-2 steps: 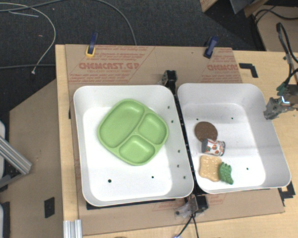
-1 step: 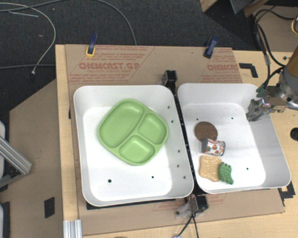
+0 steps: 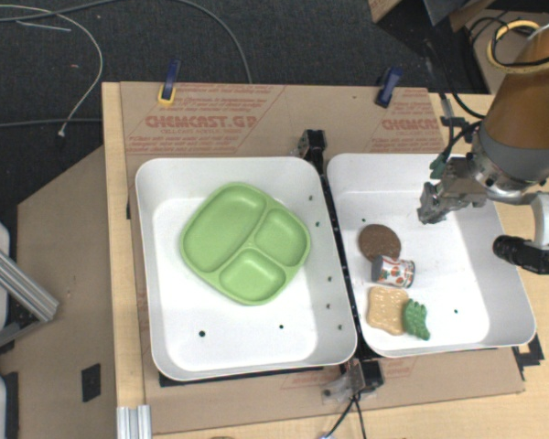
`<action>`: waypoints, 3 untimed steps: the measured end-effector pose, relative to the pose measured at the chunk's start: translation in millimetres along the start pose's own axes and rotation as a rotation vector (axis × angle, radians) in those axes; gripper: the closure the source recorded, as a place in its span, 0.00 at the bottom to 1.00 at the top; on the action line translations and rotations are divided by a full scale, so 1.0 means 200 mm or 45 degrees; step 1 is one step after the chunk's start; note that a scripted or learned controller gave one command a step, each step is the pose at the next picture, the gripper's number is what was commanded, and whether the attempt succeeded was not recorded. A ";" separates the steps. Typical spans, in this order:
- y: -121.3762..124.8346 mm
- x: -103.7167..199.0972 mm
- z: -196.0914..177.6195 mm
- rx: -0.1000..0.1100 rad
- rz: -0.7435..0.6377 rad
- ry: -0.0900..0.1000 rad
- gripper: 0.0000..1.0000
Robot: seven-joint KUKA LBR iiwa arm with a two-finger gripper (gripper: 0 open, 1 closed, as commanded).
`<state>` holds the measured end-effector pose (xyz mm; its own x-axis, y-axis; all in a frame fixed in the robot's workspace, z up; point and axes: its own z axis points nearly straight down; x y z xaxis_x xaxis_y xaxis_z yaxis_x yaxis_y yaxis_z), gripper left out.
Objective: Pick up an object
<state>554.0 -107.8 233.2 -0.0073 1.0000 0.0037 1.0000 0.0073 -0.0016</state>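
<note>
We see a green divided plate [image 3: 246,242] lying in the left white bin [image 3: 156,273]. Both bins sit on a cardboard-covered bench [image 3: 119,135], held by two blue clamps [image 3: 171,80] along its far edge.

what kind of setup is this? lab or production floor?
Most likely a research lab bench: two white bins clamped onto protective-film board, loose cables on dark carpet, and toy-like items such as a green divided plate as grasp targets.

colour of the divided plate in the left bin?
Light green, plain with no pattern. The divided plate shows clearly in the camera view, lying in the left bin.
</note>
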 end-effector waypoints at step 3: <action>0.19 0.84 0.04 -0.003 0.001 -0.002 1.00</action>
